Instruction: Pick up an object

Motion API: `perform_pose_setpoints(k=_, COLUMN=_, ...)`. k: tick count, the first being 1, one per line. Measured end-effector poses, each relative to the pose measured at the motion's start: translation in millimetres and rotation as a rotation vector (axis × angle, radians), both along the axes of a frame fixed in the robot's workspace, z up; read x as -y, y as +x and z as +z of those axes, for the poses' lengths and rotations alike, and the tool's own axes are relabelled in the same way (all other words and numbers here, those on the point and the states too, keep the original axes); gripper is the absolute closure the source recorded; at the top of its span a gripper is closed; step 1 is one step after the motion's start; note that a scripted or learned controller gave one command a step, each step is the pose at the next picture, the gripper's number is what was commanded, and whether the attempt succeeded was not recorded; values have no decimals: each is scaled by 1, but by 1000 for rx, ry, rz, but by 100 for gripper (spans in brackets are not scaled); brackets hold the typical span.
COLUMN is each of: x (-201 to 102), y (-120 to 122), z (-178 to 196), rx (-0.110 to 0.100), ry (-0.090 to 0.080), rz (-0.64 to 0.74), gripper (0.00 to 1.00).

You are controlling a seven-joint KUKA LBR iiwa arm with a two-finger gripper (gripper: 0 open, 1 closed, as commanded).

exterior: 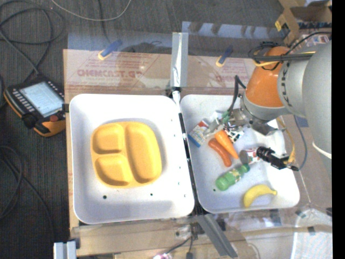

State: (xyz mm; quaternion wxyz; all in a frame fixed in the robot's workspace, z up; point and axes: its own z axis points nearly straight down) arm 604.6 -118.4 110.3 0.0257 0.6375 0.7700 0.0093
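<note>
Right bin [207, 198]: one yellow banana [258, 194] nearest the front edge, one green bottle [232, 177] behind it, one orange carrot [223, 146] mid-bin, one small packet [199, 133] toward the back.
Left bin [81, 198]: one yellow divided tray [127, 153], three compartments.
Gripper [233, 124]: low over the right bin's back, just behind the carrot; its opening cannot be told.

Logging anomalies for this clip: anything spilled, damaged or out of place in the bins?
Nothing stands out. The yellow tray sits flat in the left bin; the carrot, green bottle and banana lie loose in the right bin, none spilled over.
</note>
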Motion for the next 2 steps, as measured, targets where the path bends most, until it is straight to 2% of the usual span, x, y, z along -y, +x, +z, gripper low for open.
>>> perform_pose_setpoints(k=1, x=1, y=4, z=15, rx=12, ry=-2, rz=0, gripper=100)
perform_pose_setpoints(k=2, x=-43, y=-13, z=98, rx=-52, ry=15, rz=135, gripper=100)
